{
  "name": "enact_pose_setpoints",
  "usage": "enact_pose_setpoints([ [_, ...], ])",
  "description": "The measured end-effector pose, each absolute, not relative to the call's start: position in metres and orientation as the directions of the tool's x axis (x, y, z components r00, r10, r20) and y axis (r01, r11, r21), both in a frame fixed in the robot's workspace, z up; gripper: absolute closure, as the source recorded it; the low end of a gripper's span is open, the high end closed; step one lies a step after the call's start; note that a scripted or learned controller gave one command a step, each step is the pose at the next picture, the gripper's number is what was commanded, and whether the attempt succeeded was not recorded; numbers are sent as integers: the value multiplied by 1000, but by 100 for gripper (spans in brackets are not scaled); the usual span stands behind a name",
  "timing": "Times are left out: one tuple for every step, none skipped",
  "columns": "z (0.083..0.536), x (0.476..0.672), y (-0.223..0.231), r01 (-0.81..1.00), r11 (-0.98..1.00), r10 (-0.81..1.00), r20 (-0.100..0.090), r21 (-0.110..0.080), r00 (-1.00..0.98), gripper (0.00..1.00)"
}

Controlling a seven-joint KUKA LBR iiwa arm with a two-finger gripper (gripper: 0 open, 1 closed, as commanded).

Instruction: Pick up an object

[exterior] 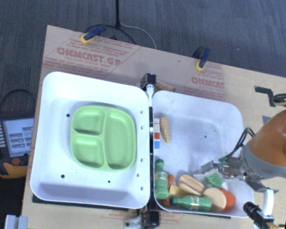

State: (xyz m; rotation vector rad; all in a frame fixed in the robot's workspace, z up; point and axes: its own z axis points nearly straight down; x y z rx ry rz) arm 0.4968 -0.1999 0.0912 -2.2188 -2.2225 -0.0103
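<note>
From my feed the gripper sits low in the right bin, near its right wall. I can't tell whether it's open or shut, too small and dark at this res. A small green ridged piece lies right under the tip, touching or nearly so; can't confirm any hold on it.

Count: 2 white bins side by side. Left bin has 1 light-green divided tray w/ 3 compartments. In the right bin the toy food bunches in the near corner: 1 hot-dog bun, 1 green bottle-like item lying flat along the front wall, 1 more green piece by the divider, 1 red-orange round item, 1 tan slice (a few bits underneath are too overlapped to sort). One pale corn-like piece lies apart, up by the divider.

Around: cardboard-covered bench, 2 clamps at its far edge, yellow-blue and. A teach pendant sits on the floor to the left. The pile crowds close beside the gripper.
</note>
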Motion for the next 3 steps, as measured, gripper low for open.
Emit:
enact_pose_setpoints([
  [89,494,-132,984,179,984,-11,12,-179,0],
  [100,495,-132,984,178,984,-12,15,-178,100],
  [90,488,-108,938,347,938,-16,13,-347,100],
])
